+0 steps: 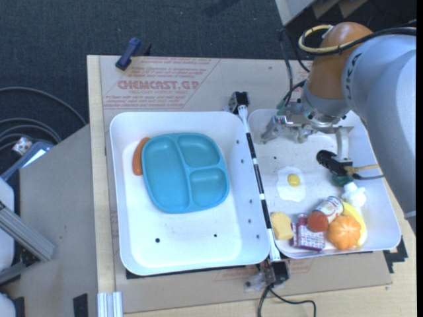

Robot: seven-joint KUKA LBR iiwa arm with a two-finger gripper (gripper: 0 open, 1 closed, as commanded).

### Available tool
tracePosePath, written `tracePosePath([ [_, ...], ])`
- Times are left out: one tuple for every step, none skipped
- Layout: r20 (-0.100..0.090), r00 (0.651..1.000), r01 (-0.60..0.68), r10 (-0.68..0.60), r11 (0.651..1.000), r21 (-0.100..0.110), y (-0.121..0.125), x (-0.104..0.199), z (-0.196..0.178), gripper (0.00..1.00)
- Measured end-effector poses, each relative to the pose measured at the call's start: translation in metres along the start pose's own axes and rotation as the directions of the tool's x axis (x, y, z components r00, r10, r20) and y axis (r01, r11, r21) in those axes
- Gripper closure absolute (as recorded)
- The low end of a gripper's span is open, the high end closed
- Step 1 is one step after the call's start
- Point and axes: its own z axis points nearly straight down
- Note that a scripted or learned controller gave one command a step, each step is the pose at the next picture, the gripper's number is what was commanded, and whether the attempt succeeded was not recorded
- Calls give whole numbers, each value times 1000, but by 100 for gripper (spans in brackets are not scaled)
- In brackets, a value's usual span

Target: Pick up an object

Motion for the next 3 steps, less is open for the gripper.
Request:
tracePosePath([
  [0, 1000, 0, 0, 1000, 0, 0, -1, 0, 0],
  [0, 1000, 0, 0, 1000, 0, 0, -1, 0, 0],
  [0, 1000, 0, 0, 1000, 0, 0, 0, 0, 0],
])
